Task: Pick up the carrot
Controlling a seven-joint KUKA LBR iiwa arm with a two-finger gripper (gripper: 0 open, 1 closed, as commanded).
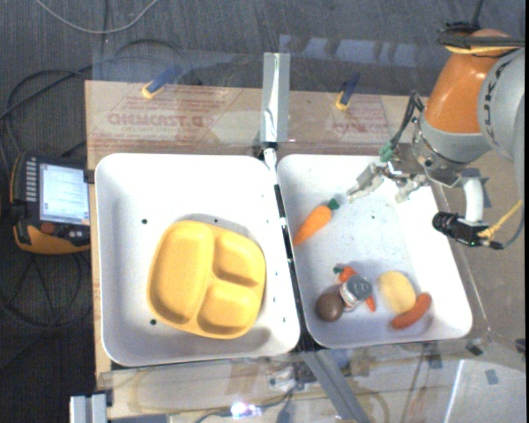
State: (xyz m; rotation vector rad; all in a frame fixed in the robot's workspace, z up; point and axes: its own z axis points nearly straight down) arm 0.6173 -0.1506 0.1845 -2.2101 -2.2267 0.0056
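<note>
The arm (502,77) was grey with a rounded, glossy orange band above the wrist. Its hand (386,181) was pale metal, with dark cables looping beside it.

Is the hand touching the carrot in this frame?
Apart. The camera view shows bare white bin floor between the hand and the carrot, which lies by the right bin's left wall.

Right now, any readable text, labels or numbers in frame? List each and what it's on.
"CHEMCAST", or close to it, faint red and mirrored: protective film on the board behind the left bin.
Second red print on the board behind the right bin: too blurred to read.
Pendant screen: too small to read.
</note>
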